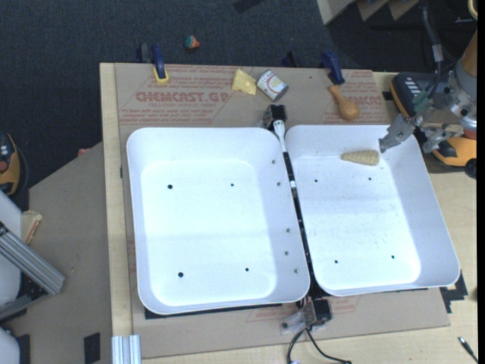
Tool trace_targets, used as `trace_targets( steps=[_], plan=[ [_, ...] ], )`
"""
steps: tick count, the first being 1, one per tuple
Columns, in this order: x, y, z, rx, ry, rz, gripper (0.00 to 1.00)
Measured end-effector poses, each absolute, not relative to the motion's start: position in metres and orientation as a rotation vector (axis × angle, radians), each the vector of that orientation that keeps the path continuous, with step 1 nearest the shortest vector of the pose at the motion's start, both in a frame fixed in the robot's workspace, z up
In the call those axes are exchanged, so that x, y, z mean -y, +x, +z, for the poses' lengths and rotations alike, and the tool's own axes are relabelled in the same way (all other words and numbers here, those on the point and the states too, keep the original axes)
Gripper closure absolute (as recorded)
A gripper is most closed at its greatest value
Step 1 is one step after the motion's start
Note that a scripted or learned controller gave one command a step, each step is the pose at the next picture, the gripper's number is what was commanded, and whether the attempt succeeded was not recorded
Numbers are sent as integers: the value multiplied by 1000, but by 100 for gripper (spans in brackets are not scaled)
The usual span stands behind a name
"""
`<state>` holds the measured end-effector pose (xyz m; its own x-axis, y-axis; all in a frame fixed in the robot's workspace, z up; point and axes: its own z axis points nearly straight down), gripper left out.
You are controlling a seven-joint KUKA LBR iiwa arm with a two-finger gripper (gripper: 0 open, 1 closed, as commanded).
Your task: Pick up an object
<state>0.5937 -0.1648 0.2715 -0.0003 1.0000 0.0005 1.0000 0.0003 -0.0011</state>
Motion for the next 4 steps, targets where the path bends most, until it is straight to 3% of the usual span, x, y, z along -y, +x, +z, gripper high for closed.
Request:
trace_targets(
  steps=[1, 2, 3, 4],
  plan=[
    [99, 572, 415, 2239, -2221, -18, 0],
    [116, 540, 531, 2230, -2230, -11, 0],
    [69, 480, 481, 2220, -2216, 4, 0],
    [70, 483, 494, 2226, -2223, -2, 100]
  ],
)
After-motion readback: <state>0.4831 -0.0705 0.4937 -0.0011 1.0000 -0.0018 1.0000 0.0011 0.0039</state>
